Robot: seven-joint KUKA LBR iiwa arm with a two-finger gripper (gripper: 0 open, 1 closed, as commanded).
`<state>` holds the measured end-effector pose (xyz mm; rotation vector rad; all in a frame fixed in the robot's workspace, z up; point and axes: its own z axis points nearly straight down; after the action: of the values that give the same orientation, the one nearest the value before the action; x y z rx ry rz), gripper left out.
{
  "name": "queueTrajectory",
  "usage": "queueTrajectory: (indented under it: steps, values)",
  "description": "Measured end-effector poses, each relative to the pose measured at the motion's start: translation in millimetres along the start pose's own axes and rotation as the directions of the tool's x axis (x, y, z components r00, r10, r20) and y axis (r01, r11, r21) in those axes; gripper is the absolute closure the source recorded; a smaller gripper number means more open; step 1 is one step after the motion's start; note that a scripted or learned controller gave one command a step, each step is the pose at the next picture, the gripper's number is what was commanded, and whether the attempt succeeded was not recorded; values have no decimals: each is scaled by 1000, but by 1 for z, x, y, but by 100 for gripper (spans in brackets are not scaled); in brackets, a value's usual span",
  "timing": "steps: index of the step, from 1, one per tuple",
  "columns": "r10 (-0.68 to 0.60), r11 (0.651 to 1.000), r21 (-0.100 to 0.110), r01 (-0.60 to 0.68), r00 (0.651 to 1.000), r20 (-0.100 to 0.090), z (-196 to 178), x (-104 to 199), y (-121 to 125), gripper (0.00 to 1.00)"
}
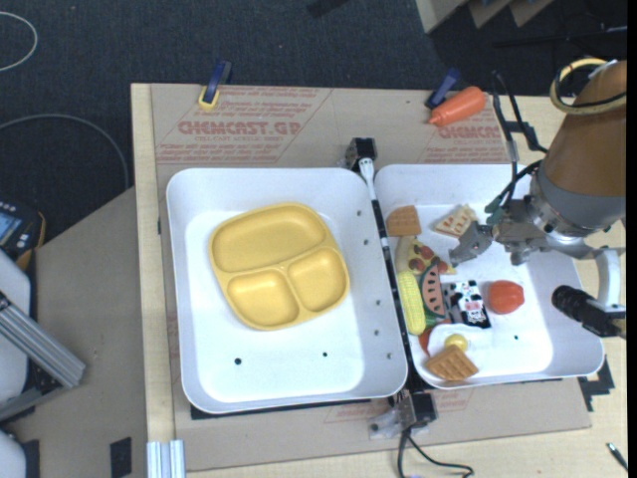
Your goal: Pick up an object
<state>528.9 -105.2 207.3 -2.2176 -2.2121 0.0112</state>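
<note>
My arm [587, 157] comes in from the right side and my gripper [476, 244] hangs over the right bin [557, 357], above its upper middle part. I cannot tell if it is released or clenched on something, because the view from above does not show this clearly. I see no object grasped in it.

The objects for picking are all in the right bin. A brown bread-like piece [403, 221] lies near the upper left corner of this bin. A cracker-like piece with a pattern [455, 221] lies just beside my gripper, on its upper left. Under the gripper area there is a watermelon slice [435, 293], and a yellow corn cob [409, 300] lies along the left wall of the bin. A small black and white toy [468, 301] is near the middle, and a red tomato [506, 296] is just to its right. A waffle-like piece [454, 364] rests at the lower edge of the bin.

The left bin [199, 366] holds 1 yellow plate [279, 265] with 3 compartments. An orange carrot toy [457, 106] lies on the bench [299, 118] outside the bins, behind the right bin.
</note>
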Motion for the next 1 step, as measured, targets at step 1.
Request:
queueTrajectory:
  steps: [1]
  values:
    - [-2, 1000, -12, 2, 1000, 2, -6, 0, 3, 0]
